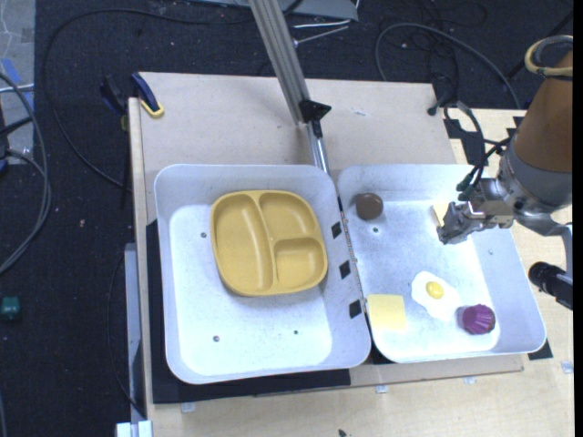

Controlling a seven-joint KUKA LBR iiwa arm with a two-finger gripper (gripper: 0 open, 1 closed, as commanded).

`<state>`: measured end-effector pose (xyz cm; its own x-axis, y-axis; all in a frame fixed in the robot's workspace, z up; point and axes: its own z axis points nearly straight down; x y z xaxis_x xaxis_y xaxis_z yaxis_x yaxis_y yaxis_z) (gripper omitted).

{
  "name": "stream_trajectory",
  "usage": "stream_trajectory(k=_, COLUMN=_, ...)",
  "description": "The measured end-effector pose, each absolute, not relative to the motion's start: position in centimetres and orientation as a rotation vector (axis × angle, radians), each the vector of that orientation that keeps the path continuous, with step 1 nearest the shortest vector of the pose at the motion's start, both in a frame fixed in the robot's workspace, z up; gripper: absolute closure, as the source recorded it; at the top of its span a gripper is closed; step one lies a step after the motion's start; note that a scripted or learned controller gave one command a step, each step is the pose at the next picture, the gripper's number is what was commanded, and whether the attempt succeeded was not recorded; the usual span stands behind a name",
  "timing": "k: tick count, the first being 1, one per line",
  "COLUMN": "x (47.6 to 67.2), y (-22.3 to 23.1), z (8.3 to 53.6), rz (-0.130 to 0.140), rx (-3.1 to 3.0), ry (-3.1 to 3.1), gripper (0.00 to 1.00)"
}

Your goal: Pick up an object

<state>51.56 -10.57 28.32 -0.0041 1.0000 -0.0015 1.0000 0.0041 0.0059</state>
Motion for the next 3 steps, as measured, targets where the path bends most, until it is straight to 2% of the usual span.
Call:
stream_trajectory(k=1, x=51.6, y=-10.6, z=29.0, rz=0.001, rx=2.216, ry=2.223, gripper=1.00)
stream_trajectory(k=3, x=54.2, y=0.0, z=25.6, rz=-0.002, rx=2.215, ry=2.231, gripper=1.00)
